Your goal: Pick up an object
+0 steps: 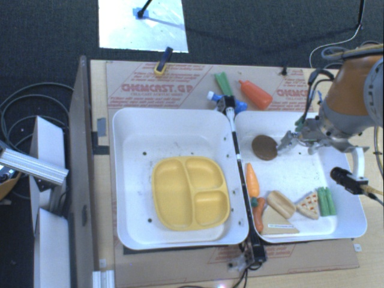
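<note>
My gripper (300,144) hangs over the back of the right bin (354,221), open, with nothing between its fingers. Its left finger (286,141) is just right of a brown round disc (263,147) on the bin floor. Further forward lie an orange carrot (252,180) against the left wall, a second carrot piece (258,212), a tan bread roll (280,204), a pizza slice (309,205) and a green piece (326,201).
The left bin (135,131) holds a yellow divided plate (191,192). Behind the bins, on the board, lie an orange-red toy (255,95), a green stick (223,84) and a blue piece (239,106). The divider (237,155) runs between the bins.
</note>
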You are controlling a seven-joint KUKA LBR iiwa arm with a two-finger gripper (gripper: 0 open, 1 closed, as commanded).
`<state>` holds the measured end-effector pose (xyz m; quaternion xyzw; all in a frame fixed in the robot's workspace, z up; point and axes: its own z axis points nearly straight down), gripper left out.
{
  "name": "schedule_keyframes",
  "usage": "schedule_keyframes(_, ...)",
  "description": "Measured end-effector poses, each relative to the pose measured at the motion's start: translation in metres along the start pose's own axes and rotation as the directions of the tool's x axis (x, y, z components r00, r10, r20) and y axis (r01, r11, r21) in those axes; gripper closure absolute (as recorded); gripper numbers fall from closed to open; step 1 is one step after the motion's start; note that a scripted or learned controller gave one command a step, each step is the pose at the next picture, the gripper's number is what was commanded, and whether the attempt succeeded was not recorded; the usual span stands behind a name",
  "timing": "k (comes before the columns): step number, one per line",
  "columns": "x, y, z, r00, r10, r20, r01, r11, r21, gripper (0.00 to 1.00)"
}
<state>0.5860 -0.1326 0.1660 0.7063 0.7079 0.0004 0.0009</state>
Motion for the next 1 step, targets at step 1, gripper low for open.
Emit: schedule_keyframes(1, 0.0209, 0.0505, 0.0833, 1.0, -0.004, -0.001, 0.004, 1.0, -0.003, 0.0)
